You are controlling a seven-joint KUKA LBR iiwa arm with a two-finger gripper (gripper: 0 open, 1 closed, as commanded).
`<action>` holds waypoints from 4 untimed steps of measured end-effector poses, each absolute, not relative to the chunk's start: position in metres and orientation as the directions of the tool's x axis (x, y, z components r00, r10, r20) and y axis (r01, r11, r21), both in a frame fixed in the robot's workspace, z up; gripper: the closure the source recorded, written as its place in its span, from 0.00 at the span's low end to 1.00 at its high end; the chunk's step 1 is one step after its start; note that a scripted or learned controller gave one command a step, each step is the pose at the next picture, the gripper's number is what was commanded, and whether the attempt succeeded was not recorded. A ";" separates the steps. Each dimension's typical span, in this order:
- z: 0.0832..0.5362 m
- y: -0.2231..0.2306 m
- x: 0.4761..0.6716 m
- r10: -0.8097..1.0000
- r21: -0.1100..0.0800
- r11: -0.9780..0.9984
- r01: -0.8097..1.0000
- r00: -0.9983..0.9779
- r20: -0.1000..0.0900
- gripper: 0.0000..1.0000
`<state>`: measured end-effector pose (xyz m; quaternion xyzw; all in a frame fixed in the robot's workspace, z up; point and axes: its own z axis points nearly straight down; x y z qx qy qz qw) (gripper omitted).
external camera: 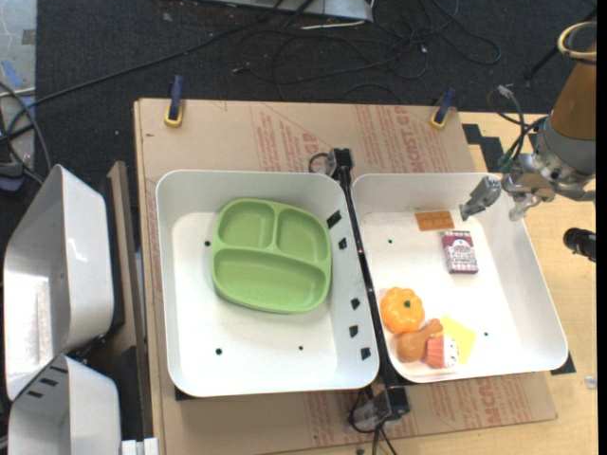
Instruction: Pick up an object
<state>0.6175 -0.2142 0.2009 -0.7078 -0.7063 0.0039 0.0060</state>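
From my seat, the gripper (500, 197) hangs over the upper right corner of the right bin (545, 297), its two fingers spread apart with nothing between them. The arm (574, 121) reaches in from the right, its orange band just above the wrist.

Nearest below it lie a small orange-brown cracker (433, 220) flat on the bin floor and, just beside that, a small purple box (460, 252). Either looks like a fair target. Further toward the near edge sits a toy pumpkin (401, 309), touching a cluster made of a tan rounded piece (414, 345), a pink-and-white piece (438, 351) and a yellow wedge (460, 335).

The left bin (180, 282) holds a green divided plate (272, 255), well apart from the gripper.

My worries: the cracker is thin and could slip under the fingers; the box lies flat, so a badly turned wrist would straddle its long side. Going for the cluster risks nudging neighbours and closing on nothing. The bin wall near the gripper could also catch a finger on descent.
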 end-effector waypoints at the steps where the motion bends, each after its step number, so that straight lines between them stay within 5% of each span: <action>1: 0.210 -0.213 0.621 1.000 0.001 0.001 1.000 -0.001 -0.001 0.00; 4: 0.090 -0.217 0.620 1.000 -0.002 0.001 1.000 -0.001 0.000 0.00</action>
